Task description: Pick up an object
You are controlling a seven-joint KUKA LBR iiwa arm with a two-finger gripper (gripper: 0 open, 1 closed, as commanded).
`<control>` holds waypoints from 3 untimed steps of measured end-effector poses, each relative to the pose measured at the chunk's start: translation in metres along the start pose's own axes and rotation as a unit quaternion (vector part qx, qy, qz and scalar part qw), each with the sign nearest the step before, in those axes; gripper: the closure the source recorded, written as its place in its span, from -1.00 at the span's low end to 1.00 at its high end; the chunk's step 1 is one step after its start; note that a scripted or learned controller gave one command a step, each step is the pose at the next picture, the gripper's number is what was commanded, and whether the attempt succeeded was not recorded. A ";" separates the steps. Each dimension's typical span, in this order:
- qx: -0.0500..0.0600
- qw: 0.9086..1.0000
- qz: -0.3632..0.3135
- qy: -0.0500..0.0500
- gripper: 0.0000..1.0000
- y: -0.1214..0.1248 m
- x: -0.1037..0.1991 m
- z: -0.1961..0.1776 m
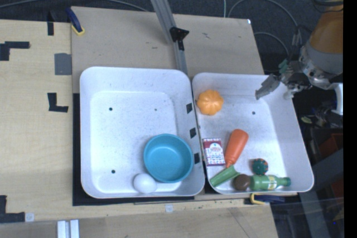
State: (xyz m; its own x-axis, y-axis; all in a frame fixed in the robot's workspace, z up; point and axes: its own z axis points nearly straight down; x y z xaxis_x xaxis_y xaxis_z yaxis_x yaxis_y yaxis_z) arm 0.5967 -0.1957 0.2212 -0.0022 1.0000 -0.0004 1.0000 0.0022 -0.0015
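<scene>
The tool point(271, 86) hangs over the upper right edge of the right bin point(290, 136), at the frame's right; I cannot tell its state. In that bin an orange point(210, 102) lies upper left, a carrot point(236, 146) in the middle and a green bottle point(269, 181) at the bottom. The left bin point(128, 97) has a blue bowl point(168, 157) touching a white ball point(144, 182)

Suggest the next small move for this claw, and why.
Probably swing left and down toward the orange fruit: the claw hangs over the right bin's upper right rim, grasping nothing, and that fruit sits apart from the other items, so nearest and least crowded.
</scene>
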 end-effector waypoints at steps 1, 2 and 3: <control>0.000 1.000 0.000 0.000 -1.00 0.000 0.000 0.000; 0.002 1.000 0.000 0.000 -1.00 -0.008 0.002 0.046; 0.003 1.000 0.000 0.001 -1.00 -0.005 0.006 0.110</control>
State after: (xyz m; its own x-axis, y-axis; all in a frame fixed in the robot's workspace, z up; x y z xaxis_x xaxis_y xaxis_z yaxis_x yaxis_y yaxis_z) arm 0.5916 -0.1902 0.1112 -0.0021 1.0000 0.0010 1.0000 0.0022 -0.0076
